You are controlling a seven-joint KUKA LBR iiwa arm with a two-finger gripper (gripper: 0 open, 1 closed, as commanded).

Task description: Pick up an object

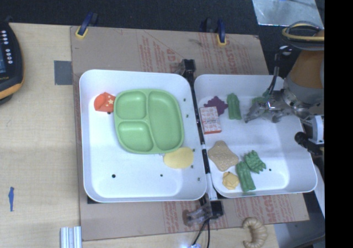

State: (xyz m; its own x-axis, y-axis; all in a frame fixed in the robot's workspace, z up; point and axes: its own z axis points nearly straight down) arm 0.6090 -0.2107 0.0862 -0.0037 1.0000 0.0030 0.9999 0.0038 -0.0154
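One green pickle (234,106) — upright, long axis near-vertical in view.

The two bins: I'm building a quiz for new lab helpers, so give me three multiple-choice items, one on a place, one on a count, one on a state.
1. Where does the green divided plate lie?
A. left bin
B. right bin
C. outside the bins

2. How many compartments has the plate?
A. two
B. three
C. five

3. The gripper is
A. over the left bin
B. over the right bin's far part
C. over the plate

Answers: 1 A, the plate sits within the left bin's walls; 2 B, three hollows show; 3 B, it hangs beside the green block.
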